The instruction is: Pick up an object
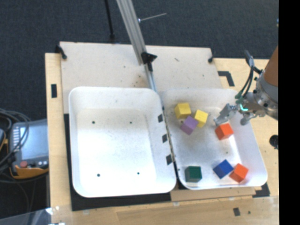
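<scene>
The right bin (248, 139) holds several small blocks. Two yellow cubes (183, 110) (201, 117) and a purple one (189, 124) cluster at its upper left. An orange cube (224, 131) lies near the middle right. Along the front edge sit a green cube (193, 173), a blue cube (223, 168) and another orange cube (239, 172). My gripper (235, 116) hangs over the bin's upper right, just above and right of the first orange cube. Its fingers stand spread and open, and nothing is between them.
The left bin (117, 142) lies beside the right one, with a raised divider between them. A slanted metal rail (133, 27) rises from the back of the bench. A pendant and cables (23, 144) sit off the bench's left side.
</scene>
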Motion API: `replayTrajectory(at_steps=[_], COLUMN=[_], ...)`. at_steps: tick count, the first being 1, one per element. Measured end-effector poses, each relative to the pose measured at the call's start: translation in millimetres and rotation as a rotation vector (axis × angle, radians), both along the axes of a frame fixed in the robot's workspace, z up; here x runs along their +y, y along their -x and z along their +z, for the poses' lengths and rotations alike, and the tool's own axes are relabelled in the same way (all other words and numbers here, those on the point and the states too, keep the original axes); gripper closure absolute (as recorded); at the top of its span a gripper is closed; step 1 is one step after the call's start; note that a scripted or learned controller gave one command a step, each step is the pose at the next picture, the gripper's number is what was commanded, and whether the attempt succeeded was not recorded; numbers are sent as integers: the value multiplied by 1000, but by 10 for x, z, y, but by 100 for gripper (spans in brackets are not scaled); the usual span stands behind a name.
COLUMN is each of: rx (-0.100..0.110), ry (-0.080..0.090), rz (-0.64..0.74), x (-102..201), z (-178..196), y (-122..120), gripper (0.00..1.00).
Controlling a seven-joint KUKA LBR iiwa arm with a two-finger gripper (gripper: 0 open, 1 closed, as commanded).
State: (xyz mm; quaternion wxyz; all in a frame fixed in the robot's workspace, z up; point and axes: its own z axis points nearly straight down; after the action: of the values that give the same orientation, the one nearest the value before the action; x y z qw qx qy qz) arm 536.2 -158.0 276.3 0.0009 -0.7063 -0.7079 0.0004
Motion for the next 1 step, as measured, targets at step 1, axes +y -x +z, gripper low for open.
replayTrajectory(at_steps=[1], rx=[-4], ry=[1], rz=[-1], x=[-2], z=[18], y=[-6], gripper=[0])
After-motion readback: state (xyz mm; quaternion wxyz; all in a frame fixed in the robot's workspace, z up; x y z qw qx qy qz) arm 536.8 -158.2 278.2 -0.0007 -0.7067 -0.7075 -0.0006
